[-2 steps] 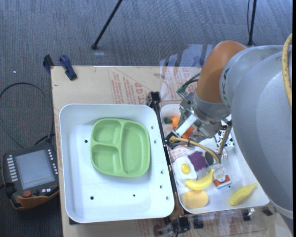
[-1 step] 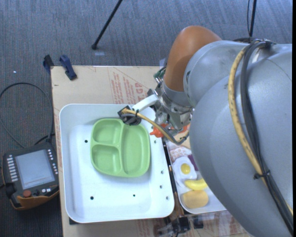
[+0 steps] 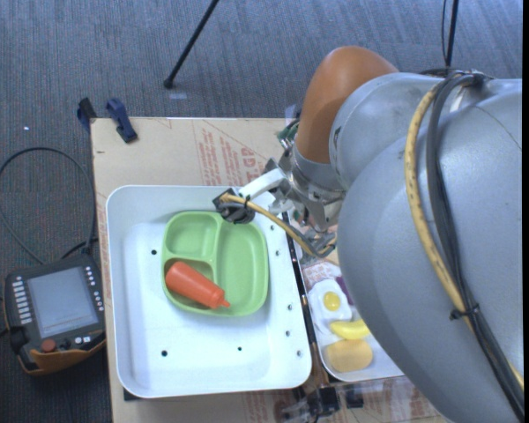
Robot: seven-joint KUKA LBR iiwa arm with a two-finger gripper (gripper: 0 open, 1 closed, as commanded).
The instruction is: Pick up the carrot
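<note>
Lying in the lower-left compartment of a green divided plate (image 3: 247, 271) in the left white bin (image 3: 132, 324), the carrot (image 3: 196, 286) is pointing its tip right. The tool (image 3: 310, 227) is hanging near the bin's right wall, well apart from it; its opening cannot be told. The round carrot may be risking a roll against the plate's divider, spoiling a grasp.

The carrot (image 3: 196, 286) lies on the divided plate (image 3: 247, 263) in the left bin (image 3: 132, 342), with toy foods (image 3: 344, 329) in the right bin (image 3: 335, 370).
</note>
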